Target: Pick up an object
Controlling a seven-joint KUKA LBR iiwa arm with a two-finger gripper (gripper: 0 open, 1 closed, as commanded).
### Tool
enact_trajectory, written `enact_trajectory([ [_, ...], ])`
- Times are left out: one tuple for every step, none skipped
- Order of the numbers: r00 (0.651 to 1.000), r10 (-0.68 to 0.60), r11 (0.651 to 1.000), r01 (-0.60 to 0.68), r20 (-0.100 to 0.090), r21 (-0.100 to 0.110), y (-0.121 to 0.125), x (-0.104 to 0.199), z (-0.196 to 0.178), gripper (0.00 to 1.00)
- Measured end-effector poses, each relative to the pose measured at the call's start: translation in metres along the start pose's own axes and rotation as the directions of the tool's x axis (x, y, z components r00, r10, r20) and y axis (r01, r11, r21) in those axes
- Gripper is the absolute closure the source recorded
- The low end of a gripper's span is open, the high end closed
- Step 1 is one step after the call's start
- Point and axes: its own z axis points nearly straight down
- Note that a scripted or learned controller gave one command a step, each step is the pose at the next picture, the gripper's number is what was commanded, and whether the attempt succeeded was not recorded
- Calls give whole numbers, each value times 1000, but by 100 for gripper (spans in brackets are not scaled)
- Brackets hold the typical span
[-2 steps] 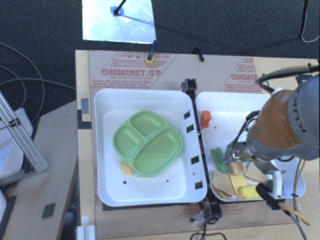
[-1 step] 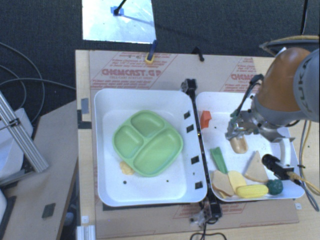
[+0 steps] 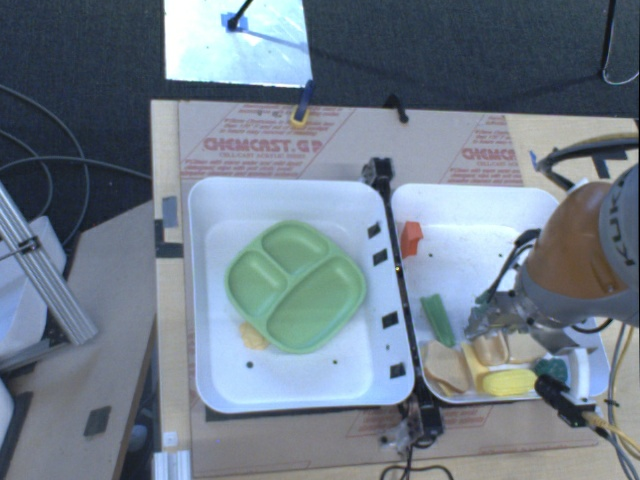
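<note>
Grey two-finger gripper (image 3: 487,326) is low in the right white bin (image 3: 470,208), over a tan food piece (image 3: 490,349) beside the yellow corn cob (image 3: 508,380). Finger state: can't tell. Nothing visibly lifted; pick not done.

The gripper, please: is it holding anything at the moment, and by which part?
It cannot be told: the gripper is down among the items in the right bin.

High slanted view over both bins (image 3: 300,193)
</note>
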Motion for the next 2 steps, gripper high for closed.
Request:
enact_trajectory([
  [1000, -12, 1000, 12, 1, -11, 3, 55, -89, 100],
  [1000, -11, 1000, 11, 3, -13, 55, 66, -135, 100],
])
